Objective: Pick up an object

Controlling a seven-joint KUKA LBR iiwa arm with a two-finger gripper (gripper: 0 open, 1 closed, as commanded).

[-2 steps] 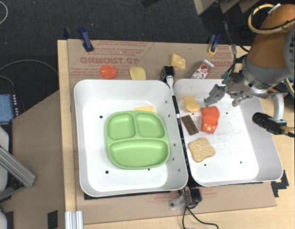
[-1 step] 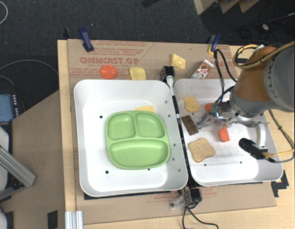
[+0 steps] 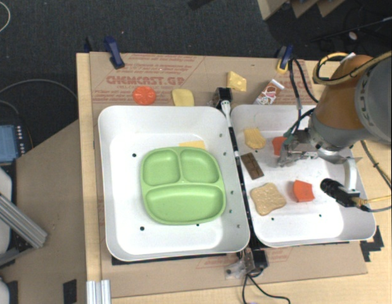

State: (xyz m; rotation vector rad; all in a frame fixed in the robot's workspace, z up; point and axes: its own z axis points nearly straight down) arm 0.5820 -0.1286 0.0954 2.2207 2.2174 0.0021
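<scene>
While the arm (image 3: 347, 100) reaches in over the right bin (image 3: 328, 230), the claw (image 3: 290, 149) hangs low beside a small red block (image 3: 278, 144); claw state: cannot tell. Toast slice (image 3: 267, 198), orange block (image 3: 303, 191) and brown bar (image 3: 251, 164) lie nearby in that bin.

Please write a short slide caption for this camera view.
Gripper lowered into right bin near toast-shaped toy; green tray in left bin.

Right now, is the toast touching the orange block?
Apart. The camera view shows bare white bin floor between the toast and the orange block in the right bin.
</scene>
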